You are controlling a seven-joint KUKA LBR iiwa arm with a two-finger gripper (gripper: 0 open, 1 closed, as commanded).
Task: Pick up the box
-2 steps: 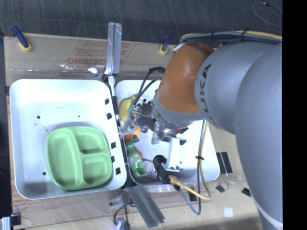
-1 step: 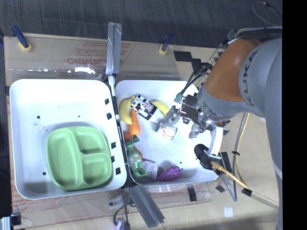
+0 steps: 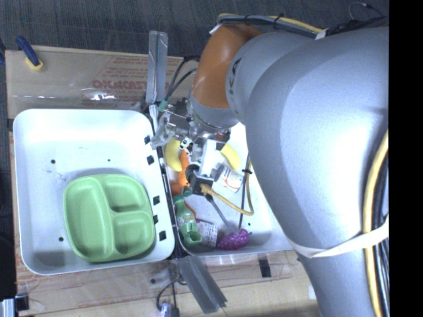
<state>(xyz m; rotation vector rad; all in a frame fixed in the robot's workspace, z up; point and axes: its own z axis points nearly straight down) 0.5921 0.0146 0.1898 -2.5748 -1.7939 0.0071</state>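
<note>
My gripper point(image 3: 190, 158) hangs low over the left part of the right bin point(image 3: 259, 235), just right of the wall between the two bins. The big grey arm with its orange band hides most of that bin. A white carton-like box with red print point(image 3: 229, 179) peeks out right beside the gripper, partly covered by the wrist. Around the gripper lie yellow pieces point(image 3: 173, 154), one of them point(image 3: 230, 156) just above the box, and an orange piece point(image 3: 177, 185).
A green divided plate point(image 3: 109, 215) lies in the left bin point(image 3: 39, 137). At the front of the right bin are a green bottle point(image 3: 190, 226) and purple grapes point(image 3: 233, 240). A yellow cable point(image 3: 228, 207) loops beneath the wrist.
</note>
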